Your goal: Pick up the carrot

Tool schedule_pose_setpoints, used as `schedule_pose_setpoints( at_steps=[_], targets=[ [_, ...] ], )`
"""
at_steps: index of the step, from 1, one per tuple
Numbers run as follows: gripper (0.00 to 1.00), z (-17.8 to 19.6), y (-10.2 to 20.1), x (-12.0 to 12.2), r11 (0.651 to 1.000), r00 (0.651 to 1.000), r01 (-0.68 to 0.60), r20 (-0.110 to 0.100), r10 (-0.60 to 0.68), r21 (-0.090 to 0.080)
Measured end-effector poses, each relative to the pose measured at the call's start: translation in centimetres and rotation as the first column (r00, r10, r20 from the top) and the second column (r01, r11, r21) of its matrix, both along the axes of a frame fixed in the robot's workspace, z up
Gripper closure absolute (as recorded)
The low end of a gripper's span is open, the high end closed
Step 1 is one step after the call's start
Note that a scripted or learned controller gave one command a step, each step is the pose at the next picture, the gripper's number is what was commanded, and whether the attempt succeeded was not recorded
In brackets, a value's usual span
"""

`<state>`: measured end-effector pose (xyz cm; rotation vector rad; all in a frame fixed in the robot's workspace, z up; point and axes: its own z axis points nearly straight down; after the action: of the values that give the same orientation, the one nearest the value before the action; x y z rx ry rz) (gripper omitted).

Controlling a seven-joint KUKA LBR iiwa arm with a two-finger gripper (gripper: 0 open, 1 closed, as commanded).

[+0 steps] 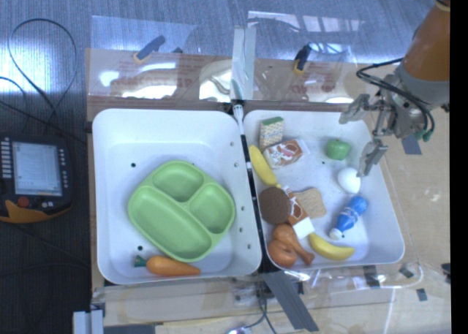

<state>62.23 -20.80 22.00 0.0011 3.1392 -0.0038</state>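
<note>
The left bin holds a green divided plate, and just beside the plate's near edge lies the carrot: orange, tapered, on its side, with a dark green stub at its left end, close to the bin's front wall. The arm reaches in from the right, well apart from the carrot, its gripper hanging over the right bin near a white egg. The fingers stand spread apart, holding nothing.
</note>
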Motion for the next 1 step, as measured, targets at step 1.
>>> schedule_pose_setpoints(
  at_steps=[1],
  targets=[
    [0.0, 7.87, -1.46, 3.08, 0.996, 0.996, 0.085, 0.01, -0.085, 0.0]
  ],
)
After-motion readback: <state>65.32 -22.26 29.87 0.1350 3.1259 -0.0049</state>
